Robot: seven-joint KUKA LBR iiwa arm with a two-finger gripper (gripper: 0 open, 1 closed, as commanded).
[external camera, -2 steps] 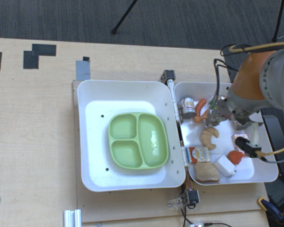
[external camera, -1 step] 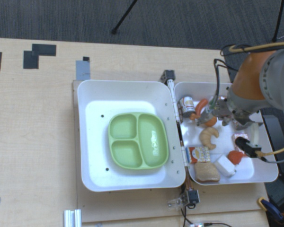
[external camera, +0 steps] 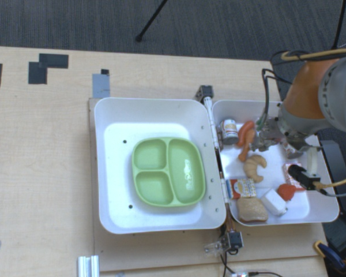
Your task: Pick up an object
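Where the arm (external camera: 323,91) reaches in from the right, we see its grey body and orange band hanging over the right bin (external camera: 323,215), with the gripper (external camera: 269,138) down among the objects near the bin's upper middle. We cannot tell whether the claw is released or clenched — its tip is too dark and cluttered to read — and we see nothing clearly between it.

Just beside the gripper lies an orange carrot-like piece (external camera: 245,134), tilted, and next to that a small can (external camera: 229,131) near the bin's left wall. Below them we find a tan croissant (external camera: 255,165), then a small packet with red and white print (external camera: 242,187), and under it a brown bread-like lump (external camera: 252,210) at the bin's lower edge. A white block (external camera: 274,202) sits just right of the lump, touching a red piece (external camera: 286,191). A black part with a cable (external camera: 304,178) hangs off the wrist above that corner.

In the left bin (external camera: 112,212) we see a green divided plate (external camera: 168,172) — three compartments, lying flat near the middle, well apart from the gripper. Both bins rest on the pale wooden bench (external camera: 40,172), which carries a few dark tape marks (external camera: 46,67) at its upper left.
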